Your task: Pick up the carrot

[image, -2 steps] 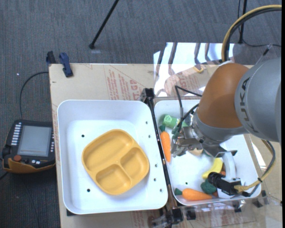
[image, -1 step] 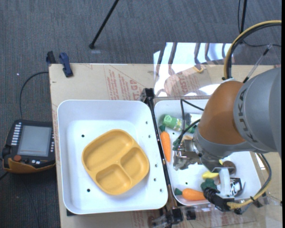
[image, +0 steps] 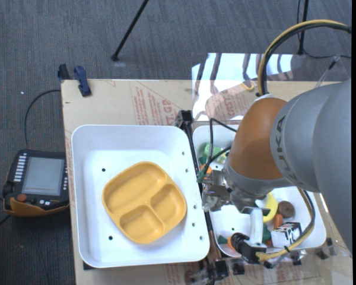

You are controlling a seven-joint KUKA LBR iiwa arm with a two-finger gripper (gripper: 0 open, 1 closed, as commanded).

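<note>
Carrot [image: 208, 170]: identified as the small orange piece with a green patch directly above it. It lies in the right bin [image: 221, 132], against that bin's left wall and toward the far corner. Most of the item is covered by the arm [image: 296, 141]. The visible green-to-orange line runs roughly along the bin wall, with the green end toward the far side and the orange end toward the near side. The full long axis cannot be confirmed, because the lower part is hidden.

End effector [image: 215, 196]: positioned low in the right bin, just beside the bin's left wall and just below the visible orange piece in the view. Whether it is wide, narrow or holding anything cannot be told. Contact with the carrot cannot be told either.

Other contents of the right bin, all on the near right side and well apart from the carrot:
- a yellow curved item [image: 273, 206];
- a brown round item [image: 285, 209], just beside the yellow one;
- a red-orange item [image: 277, 219], just below these two;
- a white cube with black markings [image: 285, 233];
- a green item [image: 224, 240] near the front wall.

Left bin [image: 77, 189]: contains a yellow divided plate [image: 143, 202] with three compartments, lying flat near the bin's centre.

Surface [image: 136, 100]: carries both bins side by side. A blue clamp [image: 81, 79] sits at its far left corner. A handheld control unit [image: 38, 180] lies on the floor to the left of the surface.
</note>
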